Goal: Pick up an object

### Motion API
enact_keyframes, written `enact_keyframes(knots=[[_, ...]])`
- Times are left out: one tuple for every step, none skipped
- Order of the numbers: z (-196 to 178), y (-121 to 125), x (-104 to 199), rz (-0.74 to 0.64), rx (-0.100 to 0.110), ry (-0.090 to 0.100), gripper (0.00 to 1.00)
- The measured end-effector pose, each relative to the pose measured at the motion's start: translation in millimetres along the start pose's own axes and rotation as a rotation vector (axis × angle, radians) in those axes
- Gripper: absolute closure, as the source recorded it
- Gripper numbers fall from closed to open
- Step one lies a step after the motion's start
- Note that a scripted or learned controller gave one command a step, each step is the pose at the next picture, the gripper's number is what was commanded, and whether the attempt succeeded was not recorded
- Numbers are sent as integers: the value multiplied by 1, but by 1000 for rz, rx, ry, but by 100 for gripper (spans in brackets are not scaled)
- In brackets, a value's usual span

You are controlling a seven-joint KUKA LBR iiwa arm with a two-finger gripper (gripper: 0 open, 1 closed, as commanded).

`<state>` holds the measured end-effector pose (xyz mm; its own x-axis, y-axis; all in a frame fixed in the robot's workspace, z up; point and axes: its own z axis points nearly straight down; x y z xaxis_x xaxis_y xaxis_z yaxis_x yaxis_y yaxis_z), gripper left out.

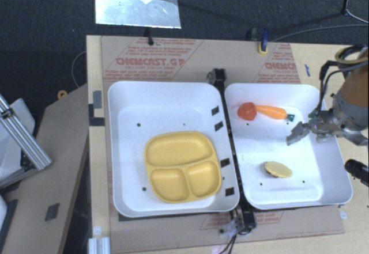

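2 shallow white bins sit side by side on the bench, and the black divider (230, 149) running between them serves as the landmark here. Left of the divider, the left bin (130, 132) holds a yellow tray (183, 165) with 3 compartments, 1 large section at the far side and 2 smaller ones at the near side; the tray lies flat and close to the divider. Right of the divider, the right bin (323, 189) holds 3 items. A red tomato (247, 111) rests near the bin's far wall, just right of the divider, and an orange carrot (271, 112) lies touching or nearly touching it, stretching away from the divider with its small green tip pointing toward the arm. Nearer the camera, a flat tan cookie (278, 170) lies on the bin floor, further from the divider than the tomato and well apart from both other items. The gripper (295, 135) reaches in from the side opposite the divider, over the right bin, its metal tip hanging between the carrot's tip and the cookie. Nothing shows between its fingers, and how far apart they stand cannot be told at this angle. The grey arm (351, 103) rises behind it at the bin's outer edge.
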<state>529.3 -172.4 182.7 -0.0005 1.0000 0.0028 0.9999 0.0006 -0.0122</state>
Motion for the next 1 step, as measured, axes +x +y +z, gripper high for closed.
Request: enact_keyframes(knots=[[-7,3,1,-4,-14,-3,0]])
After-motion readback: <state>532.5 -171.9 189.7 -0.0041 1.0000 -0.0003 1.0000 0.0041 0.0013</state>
